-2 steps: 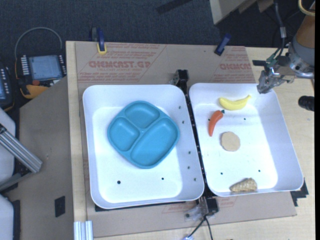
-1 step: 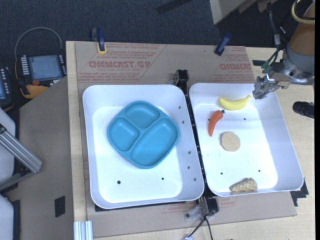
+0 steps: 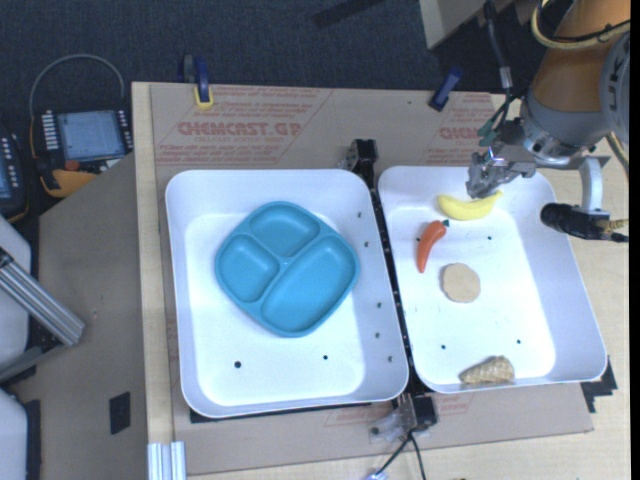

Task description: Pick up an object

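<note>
The camera view looks down at a slant on my bench, where my gripper [image 3: 487,180] hangs over the far end of the right bin [image 3: 560,298], directly above the banana [image 3: 468,207]. My metal tip sits at the banana's upper edge and seems to touch it or nearly so, but from this angle I cannot tell how far my grip is spread, nor whether anything is caught in it; the banana appears to lie flat on the bin floor. My grey arm [image 3: 570,78] comes in from the right with its orange band high in the corner. Just below the banana lies a red chili pepper [image 3: 429,243], tilted, its stem end close to the banana's left tip. Nearer the camera sits a round tan cookie [image 3: 461,283], apart from the pepper, and at the near rim a rough brown piece of bread [image 3: 488,370]. The left bin [image 3: 200,358] holds a blue divided plate [image 3: 287,266] with three compartments, set at an angle in the middle. Both bins rest side by side, touching along their inner edges, on a brown cardboard sheet [image 3: 300,118] printed with red lettering and clipped at the far edge. Beyond the bench, on the dark carpet to the left, is a small handheld screen [image 3: 88,134] with a looped cable.
</note>
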Controlling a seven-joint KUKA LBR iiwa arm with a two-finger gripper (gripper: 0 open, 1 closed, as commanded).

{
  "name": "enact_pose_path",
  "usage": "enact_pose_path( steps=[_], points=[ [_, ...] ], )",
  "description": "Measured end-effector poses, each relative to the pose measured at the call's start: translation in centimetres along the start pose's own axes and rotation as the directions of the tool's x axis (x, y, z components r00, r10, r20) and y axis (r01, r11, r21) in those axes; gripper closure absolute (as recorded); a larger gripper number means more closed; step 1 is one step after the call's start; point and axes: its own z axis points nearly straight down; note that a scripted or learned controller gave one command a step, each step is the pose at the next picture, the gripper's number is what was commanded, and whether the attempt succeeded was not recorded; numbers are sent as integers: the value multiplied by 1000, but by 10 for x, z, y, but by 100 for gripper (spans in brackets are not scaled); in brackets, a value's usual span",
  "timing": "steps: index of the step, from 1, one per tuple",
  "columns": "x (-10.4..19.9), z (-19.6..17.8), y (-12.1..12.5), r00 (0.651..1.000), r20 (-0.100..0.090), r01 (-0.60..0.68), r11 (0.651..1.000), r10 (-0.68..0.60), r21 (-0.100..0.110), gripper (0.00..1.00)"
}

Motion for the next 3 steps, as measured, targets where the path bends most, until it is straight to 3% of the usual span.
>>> enact_pose_path(
  steps=[3],
  points=[
    [175, -2, 12, 1000, 1, 1, 1000, -1, -5, 100]
  ],
)
